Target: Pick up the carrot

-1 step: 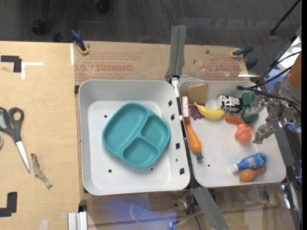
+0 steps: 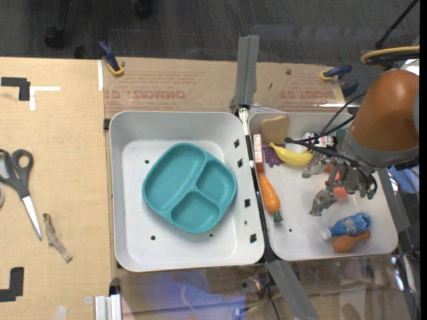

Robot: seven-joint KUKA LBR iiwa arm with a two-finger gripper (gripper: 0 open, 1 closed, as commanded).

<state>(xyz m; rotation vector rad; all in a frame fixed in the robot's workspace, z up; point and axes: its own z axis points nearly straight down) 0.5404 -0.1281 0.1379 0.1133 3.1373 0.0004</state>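
Carrot (image 2: 268, 193) lies along the right bin's (image 2: 293, 245) left wall, at nine o'clock in that bin, green tip pointing to five. Gripper (image 2: 321, 190) hangs off at its three o'clock, well apart, fingers spread, nothing between them. Banana (image 2: 291, 155) sits at the carrot's one.

Even, bright overhead light; soft shadows inside the shallow white left bin (image 2: 120, 179); focus stays fairly sharp, glare minimal.
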